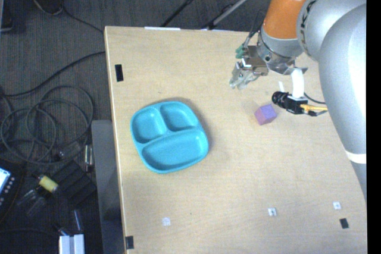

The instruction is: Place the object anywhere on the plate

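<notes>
A small purple block (266, 115) is lying on the bare wooden bench top (238, 199), well apart from the blue three-compartment plastic plate (170, 135), at its three o'clock. The two-finger gripper (239, 81) is hovering at the block's eleven o'clock, holding nothing; whether it is parted cannot be told.

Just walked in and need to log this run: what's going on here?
A grey robot arm with an orange band reaches in from the right over a light wooden bench. Its gripper hangs above the bench, holding nothing. A small purple block lies on the bench just below and right of the gripper. The blue plastic three-compartment plate sits apart to the left, with nothing on it.
</notes>
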{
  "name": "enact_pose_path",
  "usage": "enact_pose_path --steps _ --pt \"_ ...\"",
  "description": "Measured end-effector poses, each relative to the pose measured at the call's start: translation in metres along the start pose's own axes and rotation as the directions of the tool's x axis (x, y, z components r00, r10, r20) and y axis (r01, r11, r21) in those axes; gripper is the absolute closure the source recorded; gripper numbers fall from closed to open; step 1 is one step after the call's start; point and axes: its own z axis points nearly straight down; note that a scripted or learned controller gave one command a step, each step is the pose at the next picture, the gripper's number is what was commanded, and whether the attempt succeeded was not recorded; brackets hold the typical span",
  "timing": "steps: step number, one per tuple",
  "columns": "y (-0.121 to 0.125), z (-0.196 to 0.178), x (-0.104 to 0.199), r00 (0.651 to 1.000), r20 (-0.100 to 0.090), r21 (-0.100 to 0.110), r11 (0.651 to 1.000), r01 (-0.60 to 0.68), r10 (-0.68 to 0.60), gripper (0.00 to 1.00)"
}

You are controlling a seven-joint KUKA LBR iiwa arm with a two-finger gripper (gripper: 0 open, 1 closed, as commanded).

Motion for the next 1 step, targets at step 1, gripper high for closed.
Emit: enact_pose_path --steps 1 --pt "-0.0488 -0.1236 0.0979 0.996 -0.003 -0.001 0.996 -0.093 0.093 1.00"
